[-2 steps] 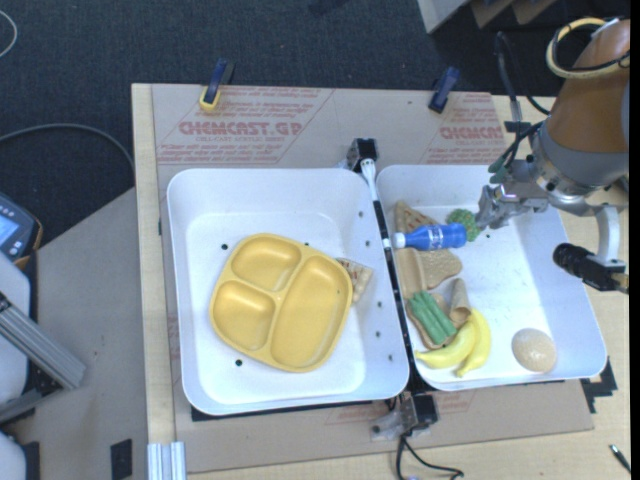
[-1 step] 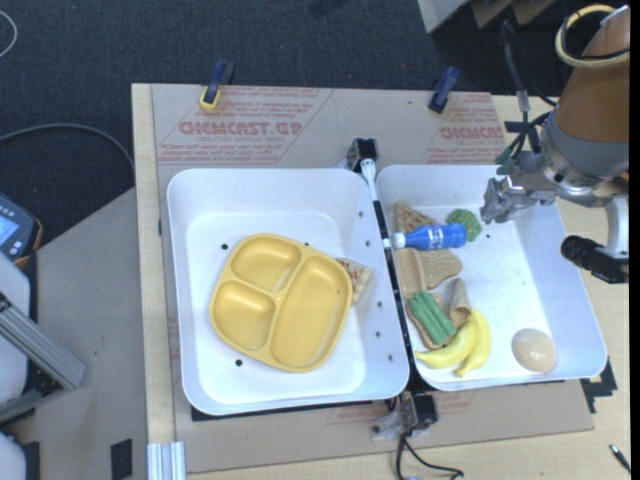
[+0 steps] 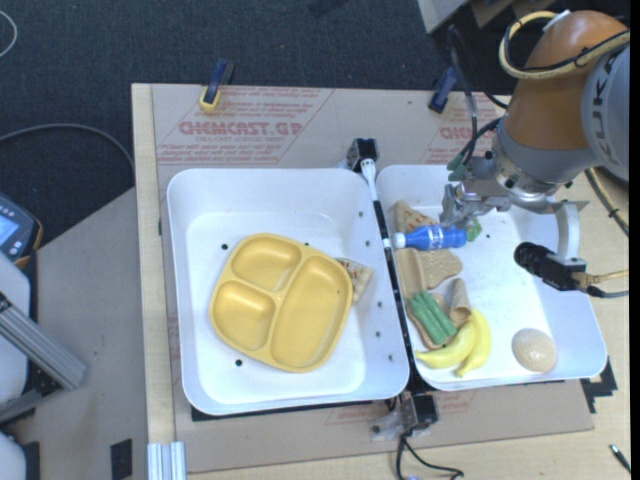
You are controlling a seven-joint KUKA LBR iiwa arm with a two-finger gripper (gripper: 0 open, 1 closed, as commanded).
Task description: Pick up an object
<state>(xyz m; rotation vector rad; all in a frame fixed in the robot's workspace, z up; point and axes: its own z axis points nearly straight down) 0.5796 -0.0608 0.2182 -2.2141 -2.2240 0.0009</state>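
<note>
Blue-capped plastic bottle (image 3: 432,237): lies on its side in the right bin (image 3: 580,328), just below and left of the gripper (image 3: 462,205), near its tip; contact cannot be judged.

Gripper: hangs low over the upper left part of the right bin, beneath the orange band of the arm (image 3: 560,78). Nothing is seen between its fingers; how far they stand apart cannot be told from this angle.

Tan crackers or bread slices (image 3: 428,264): directly below the bottle, partly under it; one more piece above it, beside the gripper.

Green ridged item (image 3: 432,316): further below the gripper, resting against a yellow banana (image 3: 462,346).

Beige round item (image 3: 533,349): lower right of the gripper, well apart from it.

Black cylinder (image 3: 545,264): right of the gripper, mounted to the arm.

Yellow divided plate (image 3: 281,301): in the left bin (image 3: 200,208), far left of the gripper; a tan piece (image 3: 357,272) is half hidden under its right edge.
</note>
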